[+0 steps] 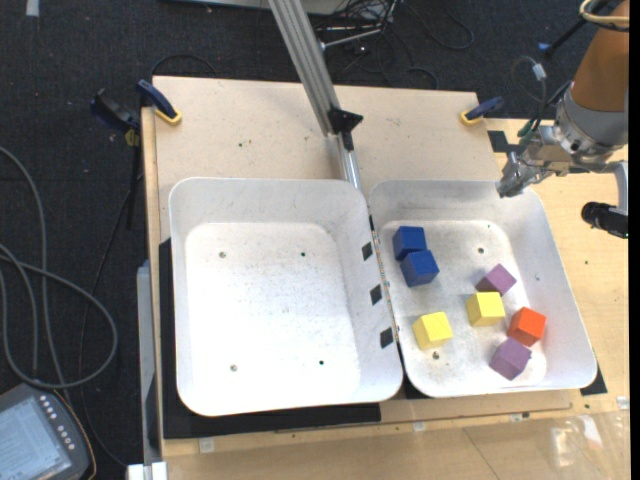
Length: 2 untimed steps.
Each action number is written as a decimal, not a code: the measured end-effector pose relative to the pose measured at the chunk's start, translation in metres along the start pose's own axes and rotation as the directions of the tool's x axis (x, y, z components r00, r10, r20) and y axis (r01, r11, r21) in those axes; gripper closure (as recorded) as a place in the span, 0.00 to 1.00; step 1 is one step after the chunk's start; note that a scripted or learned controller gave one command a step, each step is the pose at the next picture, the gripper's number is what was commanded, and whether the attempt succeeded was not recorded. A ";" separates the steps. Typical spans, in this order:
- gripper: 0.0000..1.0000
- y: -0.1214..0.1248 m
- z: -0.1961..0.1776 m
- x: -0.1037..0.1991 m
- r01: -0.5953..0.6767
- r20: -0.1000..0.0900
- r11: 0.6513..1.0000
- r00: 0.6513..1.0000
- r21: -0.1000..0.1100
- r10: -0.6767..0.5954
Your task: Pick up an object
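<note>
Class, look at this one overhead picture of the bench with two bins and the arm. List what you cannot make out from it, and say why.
- Gripper: small and blurred in the camera view above the right bin's far corner; its state cannot be judged.
- Arm: cut off by the picture's right edge.
- Two blue blocks: touching, so the hidden faces between them are unseen.
- Grey device: cut off at the bottom left corner.

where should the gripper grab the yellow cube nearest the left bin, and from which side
Take the yellow cube from straight above, fingers closing on two opposite flat side faces. It sits apart from the other blocks, so there looks to be room on every side. The gripper hangs over the right bin's far rim.
</note>
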<state>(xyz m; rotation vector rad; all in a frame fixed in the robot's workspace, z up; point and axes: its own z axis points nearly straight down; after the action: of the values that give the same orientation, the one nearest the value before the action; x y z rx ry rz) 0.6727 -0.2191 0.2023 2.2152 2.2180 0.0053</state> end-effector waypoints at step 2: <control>1.00 -0.023 -0.047 0.043 0.004 -0.003 1.000 1.000 0.008 -0.004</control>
<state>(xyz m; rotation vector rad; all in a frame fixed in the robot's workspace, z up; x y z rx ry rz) 0.6494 -0.1761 0.2490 2.2162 2.2287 -0.0004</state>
